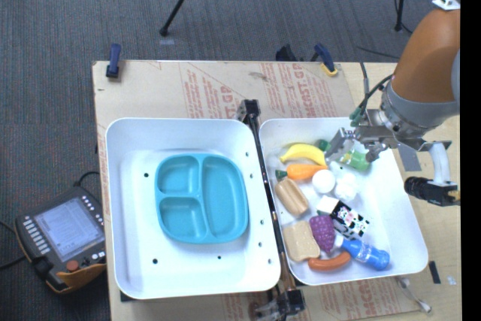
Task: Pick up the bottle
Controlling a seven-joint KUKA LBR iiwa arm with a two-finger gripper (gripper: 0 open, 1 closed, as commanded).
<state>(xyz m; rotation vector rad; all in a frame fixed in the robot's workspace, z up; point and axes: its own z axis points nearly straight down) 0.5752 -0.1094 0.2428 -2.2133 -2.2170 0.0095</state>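
A blue bottle (370, 255) with a reddish cap end lies on its side in the front right corner of the right bin (406, 225), next to a sausage (329, 262). My gripper (355, 146) hangs over the back of that bin, well behind the blue bottle. Directly under the gripper sits a green, partly clear object (359, 161) that could be a small bottle. The gripper hides its top, and I cannot tell whether it is touched or held.
The right bin also holds a banana (302, 153), a carrot (304, 171), a white egg (323, 180), a bun (291, 197), bread (299, 240), purple grapes (323, 231) and a cow-patterned carton (349, 220). The left bin (124, 237) holds a teal divided plate (201, 197).
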